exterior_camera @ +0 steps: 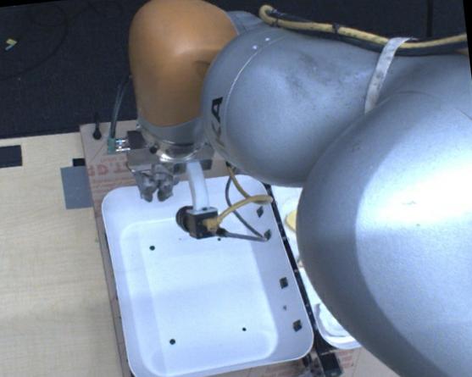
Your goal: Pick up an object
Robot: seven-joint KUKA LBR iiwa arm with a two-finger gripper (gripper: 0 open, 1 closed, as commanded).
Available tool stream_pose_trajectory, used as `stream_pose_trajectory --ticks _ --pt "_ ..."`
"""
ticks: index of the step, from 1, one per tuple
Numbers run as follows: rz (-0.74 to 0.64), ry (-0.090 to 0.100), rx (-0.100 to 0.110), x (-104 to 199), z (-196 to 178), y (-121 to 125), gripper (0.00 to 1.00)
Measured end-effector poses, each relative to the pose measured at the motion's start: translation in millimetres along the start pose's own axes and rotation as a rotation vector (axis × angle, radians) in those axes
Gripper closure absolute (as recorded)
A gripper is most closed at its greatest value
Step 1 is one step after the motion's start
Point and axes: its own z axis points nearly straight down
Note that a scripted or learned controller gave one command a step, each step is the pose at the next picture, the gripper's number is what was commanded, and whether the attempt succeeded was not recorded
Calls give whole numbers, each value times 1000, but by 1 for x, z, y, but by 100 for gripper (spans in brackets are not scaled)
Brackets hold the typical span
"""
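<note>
My gripper [174, 201] hangs over the far edge of the left white bin [142, 323], just under the orange wrist band [173, 54]. A pale shaft with a black tip [196, 222] and a yellow cable reaches down from it to just above the bin floor. No object shows at the gripper. The grey arm [362, 168] covers most of the right bin; a pale yellowish rim [291, 219] peeks out beside the arm.
The left bin's floor shows a few small dark dots [152, 249]. A black divider [286, 262] runs between the bins. A light wooden bench top [33, 276] lies to the left. A white rounded edge [330, 330] shows under the arm at the lower right.
</note>
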Motion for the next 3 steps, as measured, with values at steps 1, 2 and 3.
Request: stream_pose_trajectory --ticks 1,2,3 --pt "-1 0 0 -1 -1 0 0" --pt "-3 -1 1 -1 -11 0 100" --pt "-4 -1 2 0 -11 -1 0"
